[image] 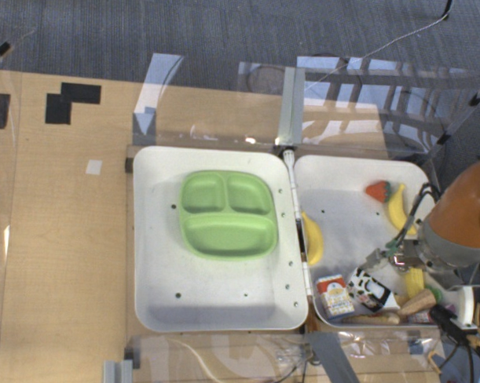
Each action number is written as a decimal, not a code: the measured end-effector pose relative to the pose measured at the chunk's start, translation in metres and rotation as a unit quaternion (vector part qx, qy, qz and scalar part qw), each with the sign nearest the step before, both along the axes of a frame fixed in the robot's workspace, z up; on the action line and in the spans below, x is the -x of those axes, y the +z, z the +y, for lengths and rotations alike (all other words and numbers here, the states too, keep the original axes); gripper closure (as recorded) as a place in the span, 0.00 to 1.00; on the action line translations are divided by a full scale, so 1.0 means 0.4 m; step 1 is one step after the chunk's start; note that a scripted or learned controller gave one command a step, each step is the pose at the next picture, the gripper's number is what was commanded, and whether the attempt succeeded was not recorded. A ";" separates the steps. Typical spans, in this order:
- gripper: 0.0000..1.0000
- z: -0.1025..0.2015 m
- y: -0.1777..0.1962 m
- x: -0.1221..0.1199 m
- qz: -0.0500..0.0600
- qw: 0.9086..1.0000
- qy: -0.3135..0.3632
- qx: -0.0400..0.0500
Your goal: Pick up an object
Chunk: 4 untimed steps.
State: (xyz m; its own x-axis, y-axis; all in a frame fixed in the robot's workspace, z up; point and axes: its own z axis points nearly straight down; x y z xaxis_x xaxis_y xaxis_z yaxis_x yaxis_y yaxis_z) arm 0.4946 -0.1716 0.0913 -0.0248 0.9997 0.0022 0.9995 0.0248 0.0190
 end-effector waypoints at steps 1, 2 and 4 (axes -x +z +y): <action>0.00 0.181 0.000 -0.038 -0.002 1.000 -0.011 0.003; 0.00 0.219 -0.001 -0.163 0.000 1.000 0.001 0.003; 0.00 0.219 0.145 -0.187 0.009 0.994 -0.109 0.000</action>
